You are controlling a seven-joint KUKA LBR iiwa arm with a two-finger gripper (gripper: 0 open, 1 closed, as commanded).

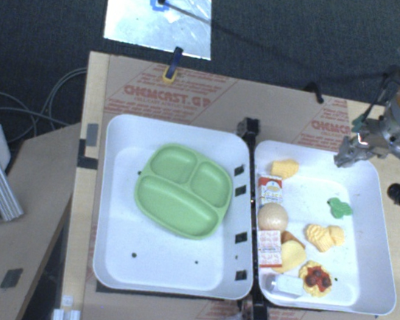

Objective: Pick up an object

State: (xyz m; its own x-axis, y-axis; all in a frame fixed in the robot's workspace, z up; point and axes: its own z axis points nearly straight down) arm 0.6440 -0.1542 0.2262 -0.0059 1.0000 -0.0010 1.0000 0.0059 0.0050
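At the upper right of the frame, the end effector (351, 152) hangs over the right bin's (381, 242) far corner, blurred; whether it is clenched or released, I cannot tell. Below it lie small food items (300, 234), some overlapping. A green tray (183, 190) fills the left bin (108, 253).

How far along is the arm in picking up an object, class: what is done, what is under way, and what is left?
Done: little. The end effector is above the far right corner of the right bin, with nothing seen between its fingers. Under way: the approach. Left: the whole grasp and lift. The green piece, the egg-like ball and the other toy foods lie in that bin; the green divided plate sits in the left bin.
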